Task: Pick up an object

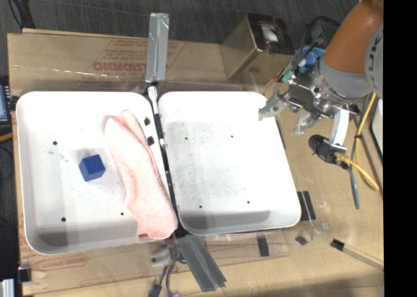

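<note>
- A small blue cube [92, 167] sits on the floor of the left bin [39, 113], a little left of that bin's middle, lying flat and free of everything around it.
- Just to the right of the cube, close but not touching it, a pink cloth [138, 172] lies in a long rumpled strip. It runs from the upper middle of the left bin down to the bin's lower right corner, and its right edge rides up against the wall shared with the other bin.
- A few small dark dots mark the white floor of the left bin near its corners.
- The right bin [273, 178] stands directly beside the left one, their walls touching along a dark seam. Its floor carries faint grey speckling and a few dark dots.
- The tool [284, 114] hangs at the upper right corner of the right bin, over the rim, well apart from the cube and the cloth. Its two fingers stand spread with nothing between them.
- Above the tool the grey arm [355, 81] with its orange band comes in from the right.
- Both bins rest on a brown cardboard sheet [78, 61] laid over the surface [326, 224].
- A tan box [254, 45] stands beyond the right bin.
</note>
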`<state>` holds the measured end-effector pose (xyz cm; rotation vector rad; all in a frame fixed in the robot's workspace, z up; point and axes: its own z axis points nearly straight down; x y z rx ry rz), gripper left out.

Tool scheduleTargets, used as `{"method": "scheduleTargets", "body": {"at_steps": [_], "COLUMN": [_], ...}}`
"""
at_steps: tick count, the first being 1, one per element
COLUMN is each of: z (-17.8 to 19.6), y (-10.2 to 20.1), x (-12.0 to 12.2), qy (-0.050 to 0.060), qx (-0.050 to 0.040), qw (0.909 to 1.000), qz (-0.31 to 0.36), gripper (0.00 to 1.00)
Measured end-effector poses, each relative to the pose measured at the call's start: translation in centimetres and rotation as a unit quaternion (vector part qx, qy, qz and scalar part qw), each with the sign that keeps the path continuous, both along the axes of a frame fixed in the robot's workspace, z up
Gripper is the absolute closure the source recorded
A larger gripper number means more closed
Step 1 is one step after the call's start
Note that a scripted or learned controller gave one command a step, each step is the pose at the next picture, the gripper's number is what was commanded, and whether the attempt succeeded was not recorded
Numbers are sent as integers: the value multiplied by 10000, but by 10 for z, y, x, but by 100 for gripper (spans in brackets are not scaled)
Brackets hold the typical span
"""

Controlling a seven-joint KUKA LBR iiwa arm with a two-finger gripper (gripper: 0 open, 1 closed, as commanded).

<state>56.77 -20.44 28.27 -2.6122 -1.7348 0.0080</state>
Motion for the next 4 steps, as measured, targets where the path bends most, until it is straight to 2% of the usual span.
{"method": "scheduleTargets", "body": {"at_steps": [1,2,3,4], "z": [10,7,-20,-32], "y": [3,5,0,30], "x": [-7,54,23,11], "qy": [1,-26,-11,0], "qx": [7,-3,6,5], "qw": [9993,9911,9847,9946], "qz": [367,1330,1744,1039], "gripper": [0,0,0,0]}}
